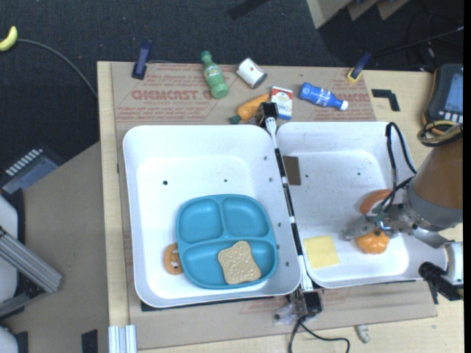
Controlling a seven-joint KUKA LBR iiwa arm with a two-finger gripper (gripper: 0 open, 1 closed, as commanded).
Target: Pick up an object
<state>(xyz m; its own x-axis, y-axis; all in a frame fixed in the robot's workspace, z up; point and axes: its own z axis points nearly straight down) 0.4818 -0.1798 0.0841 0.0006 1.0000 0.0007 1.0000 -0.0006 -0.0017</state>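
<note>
My gripper point(370, 226) is low in the right bin point(335, 149), near its front right part. It hovers over or touches a small orange fruit-like toy point(373, 243); the view does not show whether the toy is gripped. Just behind the gripper lies an orange-red toy point(375, 198), partly hidden by the wrist. A flat yellow cheese slice point(321, 251) rests left of the gripper, near the bin's front wall. The grey arm with its orange band point(444, 179) reaches in from the right.
The left bin point(147, 160) holds a blue divided plate point(221, 226) bearing a bread slice point(238, 263), with a pretzel point(172, 259) beside it. Behind the bins lie a green bottle point(215, 76), a white can point(252, 72), a carrot point(252, 108), a milk carton point(282, 101) and a blue bottle point(322, 96).
</note>
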